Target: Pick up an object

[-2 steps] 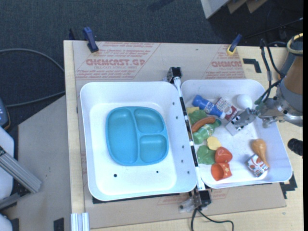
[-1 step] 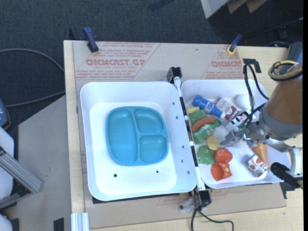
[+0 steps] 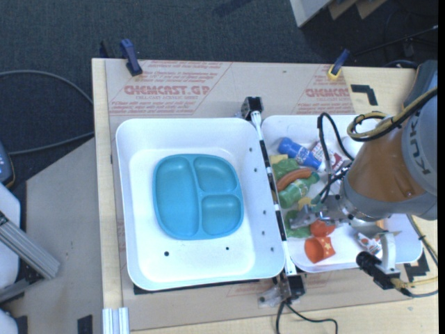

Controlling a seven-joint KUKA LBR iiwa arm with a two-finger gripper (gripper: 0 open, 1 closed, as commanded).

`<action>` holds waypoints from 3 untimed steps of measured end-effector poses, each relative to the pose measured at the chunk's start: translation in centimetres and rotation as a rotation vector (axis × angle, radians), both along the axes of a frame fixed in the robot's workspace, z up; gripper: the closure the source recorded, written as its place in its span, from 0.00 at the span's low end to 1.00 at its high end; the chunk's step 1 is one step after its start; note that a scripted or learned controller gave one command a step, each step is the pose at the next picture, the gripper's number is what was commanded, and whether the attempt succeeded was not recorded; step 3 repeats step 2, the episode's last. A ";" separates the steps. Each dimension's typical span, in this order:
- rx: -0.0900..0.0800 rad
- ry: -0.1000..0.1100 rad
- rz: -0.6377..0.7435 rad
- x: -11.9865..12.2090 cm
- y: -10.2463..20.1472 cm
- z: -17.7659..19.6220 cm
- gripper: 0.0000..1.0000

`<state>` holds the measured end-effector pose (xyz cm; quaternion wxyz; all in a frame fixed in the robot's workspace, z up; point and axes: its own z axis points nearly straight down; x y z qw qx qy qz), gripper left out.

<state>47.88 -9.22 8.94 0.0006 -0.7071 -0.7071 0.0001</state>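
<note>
The arm (image 3: 389,172) hides much of the right bin's (image 3: 299,259) clutter.

Two shallow white bins sit on the bench: the left bin (image 3: 132,207), well away from the gripper (image 3: 309,218), and the right bin (image 3: 292,125), in which the gripper is lowered. One blue divided plate (image 3: 198,195) with three compartments lies in the left bin. Around the gripper there is a small heap of toys: one blue bottle-like piece (image 3: 299,152) beyond it, one orange sausage-like piece (image 3: 293,177) near it, two or three green pieces (image 3: 281,165), hard to separate, and two red-orange pieces (image 3: 320,245) just beside it. Two clamps hold the bench's far edge: one blue clamp (image 3: 129,56) and one yellow-and-blue clamp (image 3: 338,64).
</note>
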 end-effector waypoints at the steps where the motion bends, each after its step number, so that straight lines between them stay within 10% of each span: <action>1: -0.001 -0.003 -0.001 0.1 0.0 1.0 1.00; 2: 0.000 -0.001 0.001 3.8 7.1 9.5 1.00; 3: 0.000 -0.001 0.001 3.8 7.1 9.5 1.00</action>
